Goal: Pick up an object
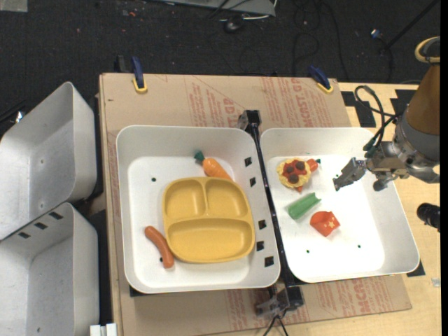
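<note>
Cardboard-topped bench [175, 100], dark cabled floor [70, 26]

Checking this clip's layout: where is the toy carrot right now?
The carrot lies in the left bin, near its far edge, just beyond the yellow divided plate and close to the divider between the bins.

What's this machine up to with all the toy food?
A grey robot arm reaches in over the right white bin, its gripper hovering above the bin floor with nothing in it. Below lie a small toy pizza, a green plastic piece and a red plastic piece. The left white bin holds a yellow divided plate.
</note>
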Robot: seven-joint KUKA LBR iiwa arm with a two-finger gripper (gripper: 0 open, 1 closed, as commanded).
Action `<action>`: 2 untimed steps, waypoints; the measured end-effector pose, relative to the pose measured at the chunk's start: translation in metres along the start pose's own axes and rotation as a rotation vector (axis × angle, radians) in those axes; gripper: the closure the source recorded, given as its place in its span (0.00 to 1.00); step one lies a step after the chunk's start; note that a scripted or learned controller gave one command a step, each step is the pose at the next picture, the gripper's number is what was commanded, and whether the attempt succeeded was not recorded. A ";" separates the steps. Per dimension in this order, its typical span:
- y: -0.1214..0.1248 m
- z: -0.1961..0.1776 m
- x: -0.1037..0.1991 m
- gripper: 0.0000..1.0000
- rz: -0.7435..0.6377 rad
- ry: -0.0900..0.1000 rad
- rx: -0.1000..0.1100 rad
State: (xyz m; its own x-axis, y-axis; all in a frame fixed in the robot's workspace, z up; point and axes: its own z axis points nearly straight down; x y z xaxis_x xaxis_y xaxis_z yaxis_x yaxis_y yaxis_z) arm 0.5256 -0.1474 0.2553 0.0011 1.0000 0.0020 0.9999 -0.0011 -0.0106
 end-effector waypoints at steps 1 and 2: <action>0.002 -0.005 0.000 0.00 -0.002 -0.002 -0.010; 0.002 0.039 0.003 0.00 0.000 -0.001 -0.006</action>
State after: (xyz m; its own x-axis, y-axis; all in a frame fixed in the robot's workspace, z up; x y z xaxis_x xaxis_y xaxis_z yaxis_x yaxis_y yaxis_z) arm 0.5272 -0.1441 0.2167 0.0009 1.0000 0.0009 1.0000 -0.0008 -0.0050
